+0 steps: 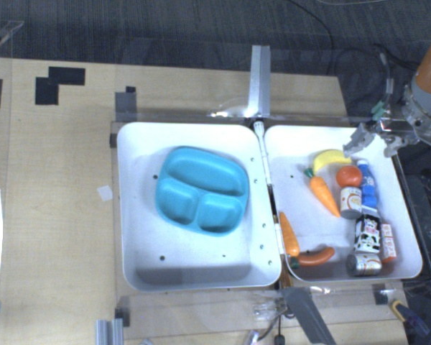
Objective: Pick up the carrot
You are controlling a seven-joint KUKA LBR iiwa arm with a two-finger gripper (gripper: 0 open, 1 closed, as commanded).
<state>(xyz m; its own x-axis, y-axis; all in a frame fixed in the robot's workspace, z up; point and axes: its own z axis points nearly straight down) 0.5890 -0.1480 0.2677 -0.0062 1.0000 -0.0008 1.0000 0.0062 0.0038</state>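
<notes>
Nothing's picked up yet. Right bin has the clutter, the gripper hangs spread open and empty over its far-right corner, and the carrot lies mid-bin beside the banana.

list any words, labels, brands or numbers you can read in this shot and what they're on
No text can be read as it stands.
Blue bottle with a white label: print too small and blurred.
Jar with a red lid and a pale label: label blurred.
Black-and-white cow-patterned carton: markings only, no legible words.
Red-and-white packet beside it: print unreadable.
Blue three-compartment plastic tray: no markings seen.
</notes>
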